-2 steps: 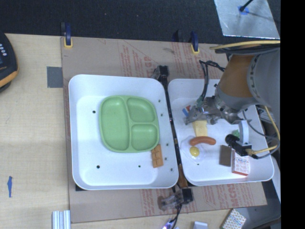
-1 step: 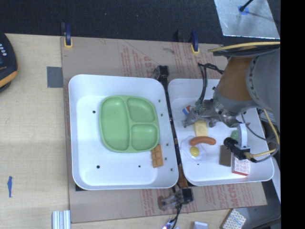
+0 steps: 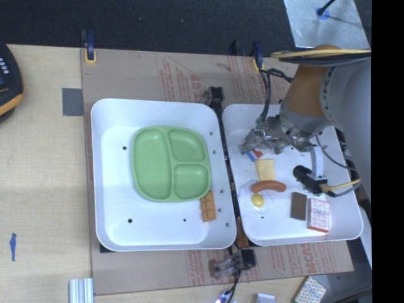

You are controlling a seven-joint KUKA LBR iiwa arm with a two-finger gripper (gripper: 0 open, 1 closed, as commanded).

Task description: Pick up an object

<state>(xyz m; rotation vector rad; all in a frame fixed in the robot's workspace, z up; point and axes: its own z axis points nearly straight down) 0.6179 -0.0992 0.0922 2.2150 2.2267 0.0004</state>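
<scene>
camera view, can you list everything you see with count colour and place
bins: 2, white, side by side on the bench
divided plate: 1, green, middle of the left bin
waffle piece: 1, brown, left bin, by the plate's lower right corner
cheese slice: 1, yellow, right bin, upper middle
sausage: 1, red-brown, right bin, below the cheese
fried egg: 1, white with yellow yolk, right bin, below the sausage
brown block: 1, right bin, lower right
red and white box: 1, right of the block
arm: 1, grey and orange, from the right
gripper: 1, over the right bin's upper left
</scene>
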